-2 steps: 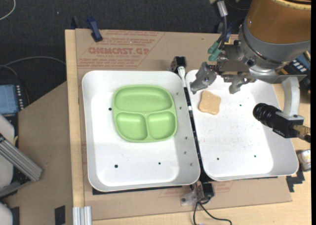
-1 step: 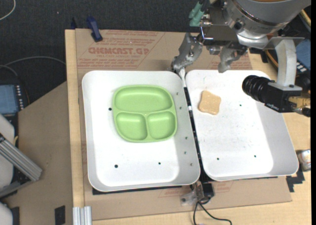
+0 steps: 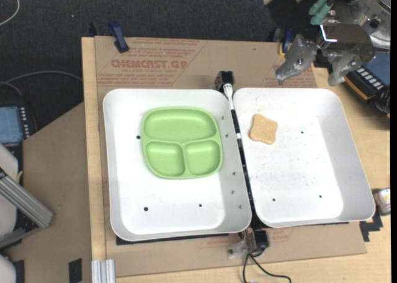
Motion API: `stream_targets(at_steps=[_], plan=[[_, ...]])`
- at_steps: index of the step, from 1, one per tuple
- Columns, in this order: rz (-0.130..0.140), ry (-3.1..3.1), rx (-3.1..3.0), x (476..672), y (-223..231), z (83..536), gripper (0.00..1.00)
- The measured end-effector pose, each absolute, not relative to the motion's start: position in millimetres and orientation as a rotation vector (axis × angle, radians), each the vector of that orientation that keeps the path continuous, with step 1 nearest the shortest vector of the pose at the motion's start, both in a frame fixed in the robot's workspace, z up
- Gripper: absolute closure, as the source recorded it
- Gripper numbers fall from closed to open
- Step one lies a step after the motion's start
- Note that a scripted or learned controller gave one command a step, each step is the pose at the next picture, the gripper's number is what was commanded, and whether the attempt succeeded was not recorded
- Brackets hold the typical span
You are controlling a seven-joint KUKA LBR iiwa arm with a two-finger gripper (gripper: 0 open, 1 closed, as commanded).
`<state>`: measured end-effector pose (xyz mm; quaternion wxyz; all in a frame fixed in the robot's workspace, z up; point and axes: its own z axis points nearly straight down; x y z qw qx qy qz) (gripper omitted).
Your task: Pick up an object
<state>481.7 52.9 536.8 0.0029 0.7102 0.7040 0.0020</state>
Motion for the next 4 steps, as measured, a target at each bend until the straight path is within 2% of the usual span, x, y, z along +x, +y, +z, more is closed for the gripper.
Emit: stream_targets(at_steps=[1,2,3,4], plan=[[0.008,2.219,2.216,482.3,58,546,1.00],[-0.022,2.240,2.216,477.1,156,404,1.00],[0.004,2.223,2.217,479.7,151,424,1.00],[0.006,2.224,2.215,480.2,151,434,1.00]])
